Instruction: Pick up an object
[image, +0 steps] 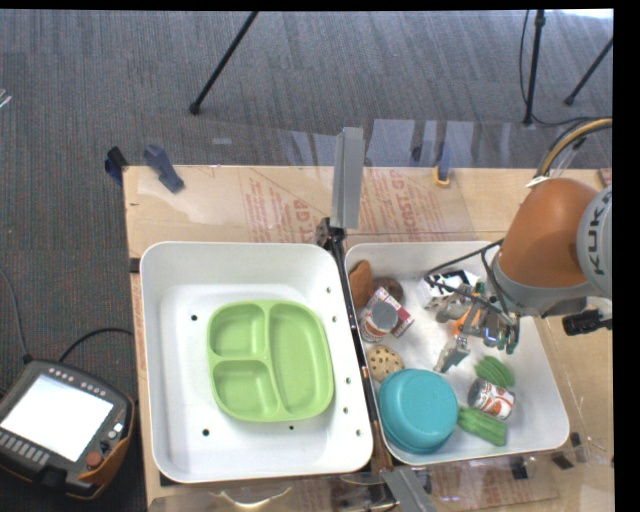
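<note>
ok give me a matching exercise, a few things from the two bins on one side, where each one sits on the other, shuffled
Things:
1. green divided plate
2. blue bowl
3. cookie
4. pincer

Places:
A. front of the right bin, partly over its front rim
B. middle of the left bin
C. above the right bin, at the end of the arm
D. right bin, near the wall between the bins, just behind the bowl

Pairs: 1-B, 2-A, 3-D, 4-C
</note>
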